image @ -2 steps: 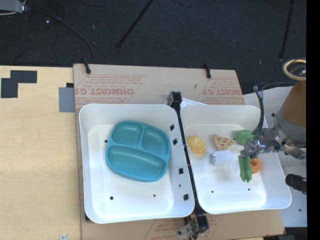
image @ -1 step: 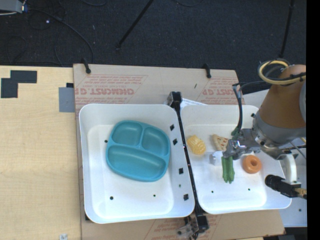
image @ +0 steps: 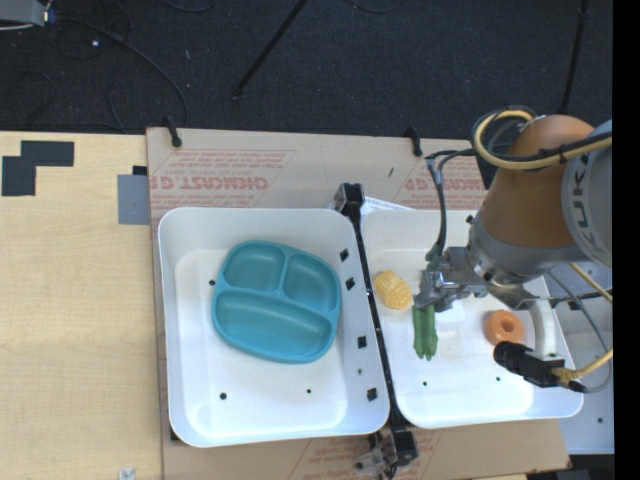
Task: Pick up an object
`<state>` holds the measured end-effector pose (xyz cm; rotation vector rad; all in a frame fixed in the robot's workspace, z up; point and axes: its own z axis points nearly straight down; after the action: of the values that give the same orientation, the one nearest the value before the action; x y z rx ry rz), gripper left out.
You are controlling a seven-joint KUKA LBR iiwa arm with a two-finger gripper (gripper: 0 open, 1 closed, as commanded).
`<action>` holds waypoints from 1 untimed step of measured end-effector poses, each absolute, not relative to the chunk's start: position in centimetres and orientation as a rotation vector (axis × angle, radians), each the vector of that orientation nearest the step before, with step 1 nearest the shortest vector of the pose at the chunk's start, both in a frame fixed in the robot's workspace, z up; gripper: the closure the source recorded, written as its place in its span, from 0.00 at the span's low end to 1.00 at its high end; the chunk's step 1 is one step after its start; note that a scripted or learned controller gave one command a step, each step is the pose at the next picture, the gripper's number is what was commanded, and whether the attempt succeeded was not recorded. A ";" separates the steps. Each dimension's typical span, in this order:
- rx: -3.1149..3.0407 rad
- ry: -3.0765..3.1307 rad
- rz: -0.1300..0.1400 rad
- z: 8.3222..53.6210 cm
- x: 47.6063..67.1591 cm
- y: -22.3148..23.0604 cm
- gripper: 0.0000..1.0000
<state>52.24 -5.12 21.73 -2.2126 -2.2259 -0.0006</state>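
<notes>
Right bin [image: 470,408]: shallow, white, at lower right of the frame; holds a green pod, a yellow corn piece and an orange ring.
Left bin [image: 190,388]: shallow, white, at lower centre-left, just beside the right bin along a black divider; holds a teal plate.
Plate [image: 277,301]: teal, rounded, three compartments, lying flat in the middle of the left bin, nothing visible in it.
Pod [image: 425,333]: green, long and narrow, standing roughly vertical in the frame, in the left half of the right bin; its upper end sits at the gripper's tip.
Corn [image: 392,291]: yellow, bumpy, oval, just left of the gripper and near the divider, apart from the pod's lower part.
Ring [image: 503,326]: orange, round with a hole, right of the pod, partly under the arm.
Gripper [image: 432,298]: dark metal, low over the right bin, right above the pod's top end; whether it is clenched or released cannot be told.
Arm [image: 540,203]: grey with an orange band, reaches in from the right edge, bulk hanging over the right bin's upper right; cables loop around it.
Bench [image: 70,318]: light wood at left, with cardboard under the bins.
</notes>
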 end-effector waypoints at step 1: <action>-2.212 -2.225 0.001 22.8 53.4 0.1 1.00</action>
<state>53.42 0.11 22.82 -2.2125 -2.2255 0.0005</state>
